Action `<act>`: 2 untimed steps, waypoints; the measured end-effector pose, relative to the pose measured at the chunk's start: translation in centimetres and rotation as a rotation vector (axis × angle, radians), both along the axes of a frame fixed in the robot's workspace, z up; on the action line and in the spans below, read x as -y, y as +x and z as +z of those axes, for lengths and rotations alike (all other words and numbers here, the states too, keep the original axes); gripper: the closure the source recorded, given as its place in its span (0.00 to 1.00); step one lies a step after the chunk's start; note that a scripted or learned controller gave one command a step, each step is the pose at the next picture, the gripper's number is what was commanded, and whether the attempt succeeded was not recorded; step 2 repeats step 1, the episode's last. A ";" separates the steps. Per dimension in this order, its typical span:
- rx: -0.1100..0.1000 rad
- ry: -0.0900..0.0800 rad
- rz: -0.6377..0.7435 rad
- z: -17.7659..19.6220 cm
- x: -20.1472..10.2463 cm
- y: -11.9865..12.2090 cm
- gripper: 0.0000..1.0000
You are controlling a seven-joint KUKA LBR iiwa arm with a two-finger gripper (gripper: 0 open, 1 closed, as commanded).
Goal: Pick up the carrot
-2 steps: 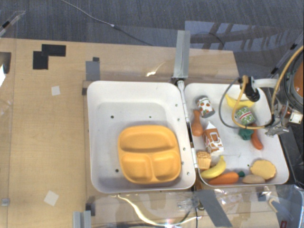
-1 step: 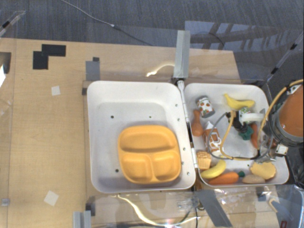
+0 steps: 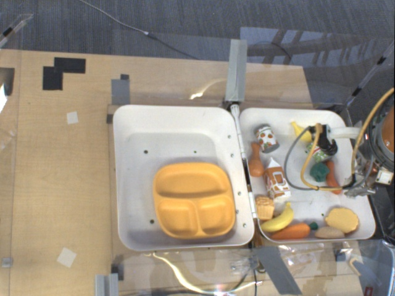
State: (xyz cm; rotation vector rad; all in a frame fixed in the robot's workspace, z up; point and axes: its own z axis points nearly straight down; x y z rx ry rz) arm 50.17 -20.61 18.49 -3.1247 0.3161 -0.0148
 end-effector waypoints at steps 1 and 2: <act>-0.002 0.002 0.003 1.7 -0.7 -0.2 1.00; -0.002 0.002 0.003 1.7 -0.7 -0.2 1.00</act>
